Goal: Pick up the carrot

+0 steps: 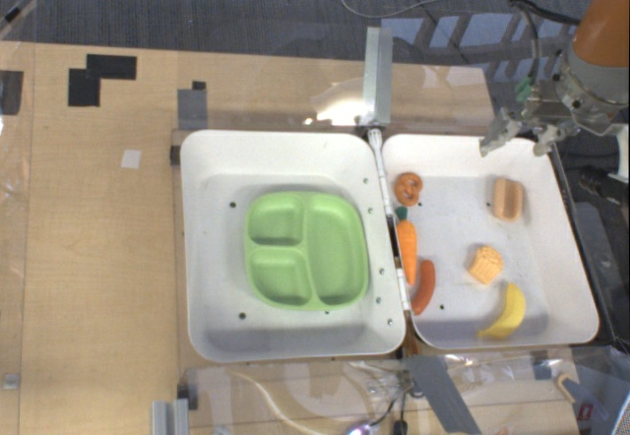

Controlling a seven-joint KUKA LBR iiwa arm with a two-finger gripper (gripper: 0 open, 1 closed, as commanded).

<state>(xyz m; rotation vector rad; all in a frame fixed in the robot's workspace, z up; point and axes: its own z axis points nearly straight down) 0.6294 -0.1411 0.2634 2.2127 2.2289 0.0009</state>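
1. The approach has yet to begin: the tool [517,131] hangs over the far right corner of the right bin [581,310], its two fingers spread and nothing between them.
2. The carrot [406,248] lies against that bin's left wall, well apart from the tool, so the next move likely calls for a reach across and down.
3. It is orange and tapered, lying lengthwise along the wall, touching a red sausage-shaped piece [423,285]; the crowding could hamper a clean grip
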